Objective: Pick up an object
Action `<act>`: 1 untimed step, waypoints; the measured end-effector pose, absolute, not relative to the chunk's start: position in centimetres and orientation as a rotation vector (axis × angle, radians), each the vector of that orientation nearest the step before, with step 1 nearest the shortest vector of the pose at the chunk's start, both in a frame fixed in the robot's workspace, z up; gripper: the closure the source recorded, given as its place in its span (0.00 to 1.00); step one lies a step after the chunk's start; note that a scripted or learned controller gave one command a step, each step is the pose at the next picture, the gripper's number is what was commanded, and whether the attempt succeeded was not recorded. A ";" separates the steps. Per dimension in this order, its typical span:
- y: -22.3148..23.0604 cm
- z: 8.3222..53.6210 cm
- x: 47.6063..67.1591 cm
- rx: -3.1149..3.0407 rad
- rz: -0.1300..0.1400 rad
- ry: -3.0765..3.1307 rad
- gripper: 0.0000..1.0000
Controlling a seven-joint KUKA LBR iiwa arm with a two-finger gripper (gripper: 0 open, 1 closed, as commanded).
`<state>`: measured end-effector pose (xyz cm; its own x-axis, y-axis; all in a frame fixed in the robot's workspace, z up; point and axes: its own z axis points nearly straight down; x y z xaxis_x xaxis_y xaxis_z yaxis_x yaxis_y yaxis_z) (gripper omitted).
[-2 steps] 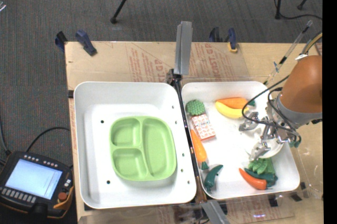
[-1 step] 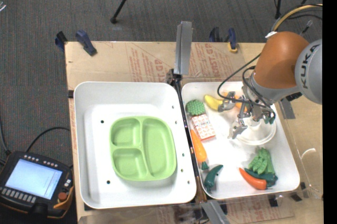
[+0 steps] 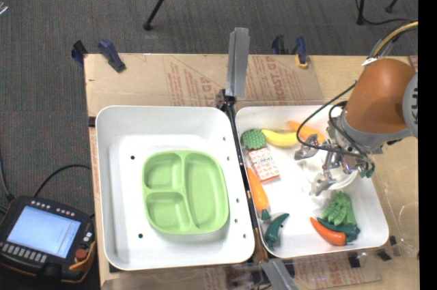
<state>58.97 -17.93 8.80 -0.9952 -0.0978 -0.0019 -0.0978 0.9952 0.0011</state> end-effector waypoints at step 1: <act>-15.7 8.5 64.1 -0.119 0.005 3.145 0.00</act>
